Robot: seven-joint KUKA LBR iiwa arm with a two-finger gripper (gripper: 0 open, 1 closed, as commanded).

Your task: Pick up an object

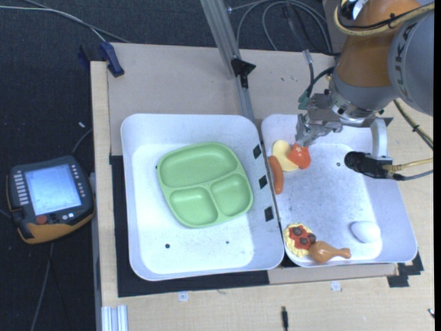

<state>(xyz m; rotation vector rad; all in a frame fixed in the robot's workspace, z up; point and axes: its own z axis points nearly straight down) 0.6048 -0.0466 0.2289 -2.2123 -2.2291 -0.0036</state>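
1. Reaching in from the right, grey arm with orange band, wrist bent down over the back left part of the right bin.
2. Jaws point down at a small cluster of toy food; tips sit right at the top of the red-orange piece. Looks like contact, but the angle is poor, so pinching or just touching: cannot tell. Jaw spread also cannot tell, tips hidden by the gripper body.
3. Red-orange piece lies in the back left corner of the right bin, touching a pale yellow piece on its left.
4. Orange sausage-shaped toy lies just in front of those two, along the bin's left wall, lengthwise front to back.
5. Front left corner of the right bin: pizza slice toy with dark red spots, and a brown drumstick toy touching it on the right.
6. White egg-like object near the front right of the right bin, apart from the drumstick.
7. Black cylindrical part on a cable, hanging off the arm over the right side of the right bin.
8. Left bin holds a green divided plate, three compartments, lying flat and slightly rotated, about centre.
9. Both bins sit side by side on the wooden surface; a metal pole rises at the back between them.
10. Handheld pendant with a lit screen lies on the dark floor left of the surface.
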